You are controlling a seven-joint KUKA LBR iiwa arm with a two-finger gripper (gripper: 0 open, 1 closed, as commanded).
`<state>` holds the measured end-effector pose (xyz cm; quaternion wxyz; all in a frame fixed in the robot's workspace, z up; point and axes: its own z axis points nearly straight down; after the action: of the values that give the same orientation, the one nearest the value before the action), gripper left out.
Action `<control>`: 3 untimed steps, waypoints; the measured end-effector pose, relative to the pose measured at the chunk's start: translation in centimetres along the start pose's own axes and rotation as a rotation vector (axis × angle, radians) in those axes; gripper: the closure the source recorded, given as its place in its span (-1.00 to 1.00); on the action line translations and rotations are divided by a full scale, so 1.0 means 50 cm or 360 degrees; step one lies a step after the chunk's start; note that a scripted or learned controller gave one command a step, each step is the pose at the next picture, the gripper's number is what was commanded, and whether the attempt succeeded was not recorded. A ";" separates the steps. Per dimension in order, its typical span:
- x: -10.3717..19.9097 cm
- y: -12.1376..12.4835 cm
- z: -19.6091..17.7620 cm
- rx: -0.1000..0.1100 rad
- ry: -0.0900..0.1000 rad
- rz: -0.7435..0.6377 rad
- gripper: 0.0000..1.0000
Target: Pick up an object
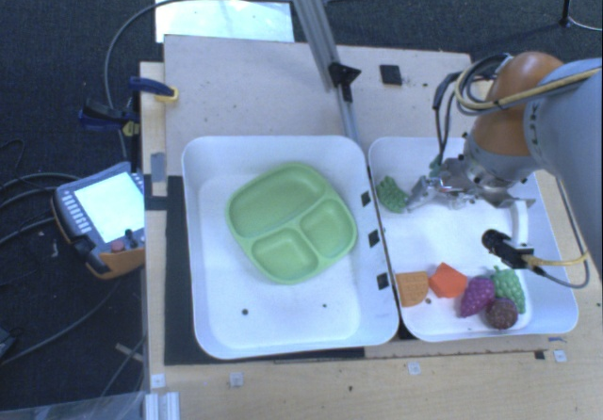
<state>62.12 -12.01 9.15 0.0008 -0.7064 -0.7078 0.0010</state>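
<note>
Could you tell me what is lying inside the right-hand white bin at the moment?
The right bin holds a small green piece near the gripper, plus an orange slice, a red-orange block, purple grapes, a green item and a dark ball. The arm covers the far corner.

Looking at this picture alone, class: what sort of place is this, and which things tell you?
Probably a robotics lab test bench: a robot arm reaches over two white bins, toy food lies in one bin, and a handheld control pendant with cables lies on the floor.
</note>
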 end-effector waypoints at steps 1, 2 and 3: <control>0.000 0.004 -0.028 -0.0011 -0.0001 -0.0001 1.00; -0.013 0.008 -0.155 -0.0016 -0.0002 0.0001 1.00; -0.013 0.011 -0.265 -0.0016 -0.0002 -0.0005 1.00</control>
<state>62.70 -12.65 22.37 -0.0032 -0.7053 -0.7089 -0.0023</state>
